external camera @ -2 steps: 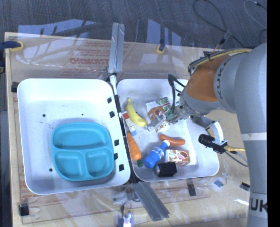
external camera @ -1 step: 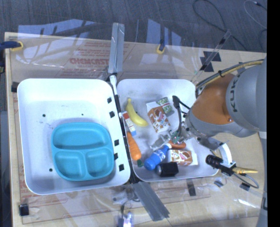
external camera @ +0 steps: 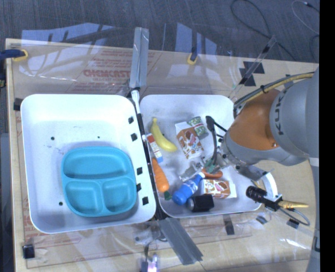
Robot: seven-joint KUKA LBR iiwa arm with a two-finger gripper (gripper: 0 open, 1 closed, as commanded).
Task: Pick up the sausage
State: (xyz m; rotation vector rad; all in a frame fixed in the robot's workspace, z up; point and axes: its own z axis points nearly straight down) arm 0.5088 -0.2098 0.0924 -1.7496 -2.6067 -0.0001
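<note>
The sausage (external camera: 212,175) is a short reddish piece lying in the right bin (external camera: 173,102), near its front right, just above a small carton (external camera: 220,188). My gripper (external camera: 215,163) reaches down right over it, with the orange wrist band (external camera: 252,130) and the grey arm above and to the right. The arm's bulk hides the gripper's tip and part of the sausage. Whether the sausage is touched I cannot tell.
The right bin also holds a banana (external camera: 162,137), a carrot (external camera: 160,175), a blue bottle (external camera: 184,191), a black object (external camera: 202,203) and printed cartons (external camera: 190,139). The left bin (external camera: 43,118) holds a blue divided tray (external camera: 98,181).
</note>
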